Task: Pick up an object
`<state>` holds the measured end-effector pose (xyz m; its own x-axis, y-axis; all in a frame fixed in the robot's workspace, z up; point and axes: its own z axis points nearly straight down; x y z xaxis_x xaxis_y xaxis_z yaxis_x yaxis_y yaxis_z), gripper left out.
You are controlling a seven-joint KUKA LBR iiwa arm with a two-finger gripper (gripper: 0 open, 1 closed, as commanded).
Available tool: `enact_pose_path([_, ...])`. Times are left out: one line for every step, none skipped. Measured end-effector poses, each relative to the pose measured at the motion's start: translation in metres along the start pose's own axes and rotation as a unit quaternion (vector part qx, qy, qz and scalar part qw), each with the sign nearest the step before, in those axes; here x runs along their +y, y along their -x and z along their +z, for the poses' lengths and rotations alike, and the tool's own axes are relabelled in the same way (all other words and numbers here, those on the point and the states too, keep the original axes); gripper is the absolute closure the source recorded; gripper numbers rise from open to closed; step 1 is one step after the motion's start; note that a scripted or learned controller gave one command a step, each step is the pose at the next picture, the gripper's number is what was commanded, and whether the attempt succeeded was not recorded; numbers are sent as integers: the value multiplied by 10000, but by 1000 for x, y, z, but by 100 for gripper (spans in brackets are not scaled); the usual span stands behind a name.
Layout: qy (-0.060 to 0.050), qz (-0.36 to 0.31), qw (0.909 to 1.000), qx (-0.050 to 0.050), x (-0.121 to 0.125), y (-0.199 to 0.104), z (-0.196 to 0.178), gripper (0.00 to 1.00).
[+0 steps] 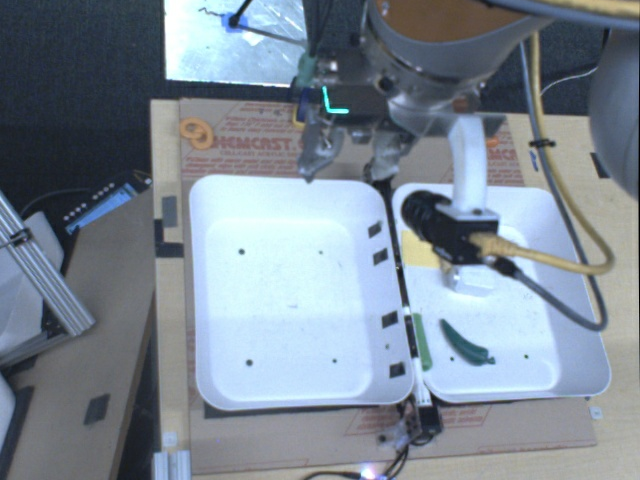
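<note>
Over the far rim where the two white bins meet: noted gripper (345,173) poised high, fingers (319,156) spread apart, nothing caught between them. Judged released and empty.

Below the gripper and toward its arm side, in the right bin (575,298): logged a dark green curved piece (466,344) lying flat at the end of the bin farthest from the gripper, well apart from the fingertips. Logged also a thin green strip (422,340) along the wall by the divider, near the curved piece but not touching it. Closer to the gripper, spotted a small white piece (472,282) and a patch of yellow (420,254), both partly hidden by robot hardware; cannot name either further.

Below the gripper on its other side, left bin (230,218): logged white floor with a few small dark dots.

Progress, as a judgement: no pick made. Nothing lifted, nothing gripped. Left to do: choose a target, most likely the curved green piece as the one lying clearest, shift over the right bin, descend, close, raise. Counted as the very start of the attempt.
</note>
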<state>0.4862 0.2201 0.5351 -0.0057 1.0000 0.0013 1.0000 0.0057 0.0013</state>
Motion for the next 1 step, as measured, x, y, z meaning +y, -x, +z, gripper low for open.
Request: enact_pose_path([13,-27,10000,9,0,0,-12,100])
